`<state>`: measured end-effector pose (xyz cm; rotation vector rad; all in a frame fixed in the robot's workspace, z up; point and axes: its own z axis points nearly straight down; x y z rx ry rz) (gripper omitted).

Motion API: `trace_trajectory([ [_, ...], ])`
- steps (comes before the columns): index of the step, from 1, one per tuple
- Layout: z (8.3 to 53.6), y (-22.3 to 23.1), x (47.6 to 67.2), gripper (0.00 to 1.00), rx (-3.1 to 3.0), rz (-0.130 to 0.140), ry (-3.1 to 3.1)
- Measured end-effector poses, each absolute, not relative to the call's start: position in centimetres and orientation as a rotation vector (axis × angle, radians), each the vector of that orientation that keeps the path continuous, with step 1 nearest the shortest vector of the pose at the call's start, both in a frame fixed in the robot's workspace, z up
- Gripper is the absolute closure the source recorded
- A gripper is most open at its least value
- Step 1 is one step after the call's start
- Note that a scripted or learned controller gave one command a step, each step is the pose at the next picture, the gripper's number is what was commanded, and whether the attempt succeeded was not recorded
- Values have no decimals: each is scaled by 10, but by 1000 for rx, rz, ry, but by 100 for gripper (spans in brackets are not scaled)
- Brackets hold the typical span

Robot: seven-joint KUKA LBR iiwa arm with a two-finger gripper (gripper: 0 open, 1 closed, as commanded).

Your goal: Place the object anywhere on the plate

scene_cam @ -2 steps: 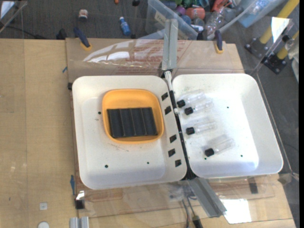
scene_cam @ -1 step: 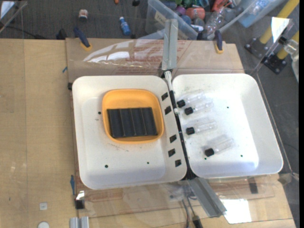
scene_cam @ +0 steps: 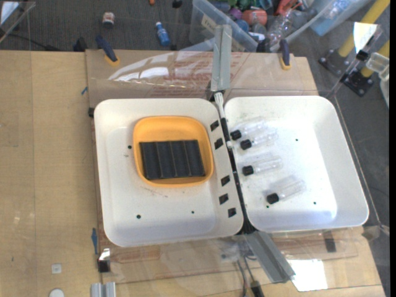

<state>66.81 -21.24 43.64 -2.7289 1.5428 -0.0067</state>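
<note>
Orange plate (scene_cam: 173, 129) w/ black ridged block (scene_cam: 171, 159) in left bin (scene_cam: 117, 215) — clear capped vials (scene_cam: 263, 164) in right bin (scene_cam: 334, 190)

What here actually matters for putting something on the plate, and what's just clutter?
For the job:
orange plate, in the left bin
four clear vials with black caps, in the right bin

Lying about:
dark ridged block on the plate
tub of colourful toys
</note>
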Motion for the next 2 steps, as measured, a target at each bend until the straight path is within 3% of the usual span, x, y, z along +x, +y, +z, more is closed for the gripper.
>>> trace_trajectory([
  [2,436,-212,668,100,-3089,-7,546],
])
